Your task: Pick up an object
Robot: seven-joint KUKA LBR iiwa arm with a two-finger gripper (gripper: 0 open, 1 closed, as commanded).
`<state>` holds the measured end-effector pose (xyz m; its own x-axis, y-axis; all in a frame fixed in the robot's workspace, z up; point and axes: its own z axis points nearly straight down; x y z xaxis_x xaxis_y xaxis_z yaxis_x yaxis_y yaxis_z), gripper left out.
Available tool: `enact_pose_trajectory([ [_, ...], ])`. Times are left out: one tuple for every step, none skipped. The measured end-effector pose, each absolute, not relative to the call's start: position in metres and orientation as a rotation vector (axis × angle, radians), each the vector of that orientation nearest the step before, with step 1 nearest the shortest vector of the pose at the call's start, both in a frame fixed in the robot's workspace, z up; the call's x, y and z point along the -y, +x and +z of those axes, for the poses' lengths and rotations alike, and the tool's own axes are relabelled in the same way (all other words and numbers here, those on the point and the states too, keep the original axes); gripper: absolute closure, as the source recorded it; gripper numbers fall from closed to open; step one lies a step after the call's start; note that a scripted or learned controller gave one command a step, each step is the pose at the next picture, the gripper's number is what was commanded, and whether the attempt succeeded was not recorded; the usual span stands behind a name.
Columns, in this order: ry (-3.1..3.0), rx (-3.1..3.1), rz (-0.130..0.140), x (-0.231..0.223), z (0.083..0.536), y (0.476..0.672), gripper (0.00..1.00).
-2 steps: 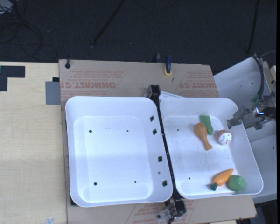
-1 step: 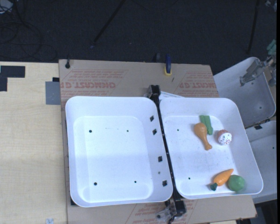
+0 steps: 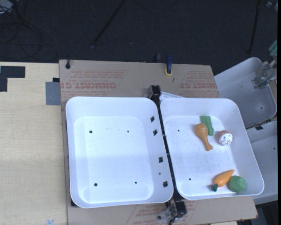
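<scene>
The right bin [image 3: 246, 125] holds all the objects: an orange drumstick [image 3: 203, 135] touching a green stick [image 3: 207, 124], a white-and-red ball [image 3: 225, 138] just beside them, and near the front corner an orange carrot [image 3: 223, 178] against a green ball [image 3: 237, 184]. The left bin [image 3: 75, 149] sits alongside on the desk [image 3: 23, 144]. The hand's state cannot be told.
</scene>
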<state>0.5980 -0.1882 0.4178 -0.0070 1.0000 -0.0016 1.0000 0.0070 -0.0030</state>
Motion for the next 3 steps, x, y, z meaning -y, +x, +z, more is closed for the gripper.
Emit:
enact_pose_trajectory([
  [-2.219, 2.219, 0.003, 0.185, 0.316, 0.586, 1.0],
  [-2.217, 2.21, 0.007, 0.177, 0.267, 0.472, 1.0],
  [-2.224, 2.229, -0.004, 0.175, 0.396, 0.488, 1.0],
])
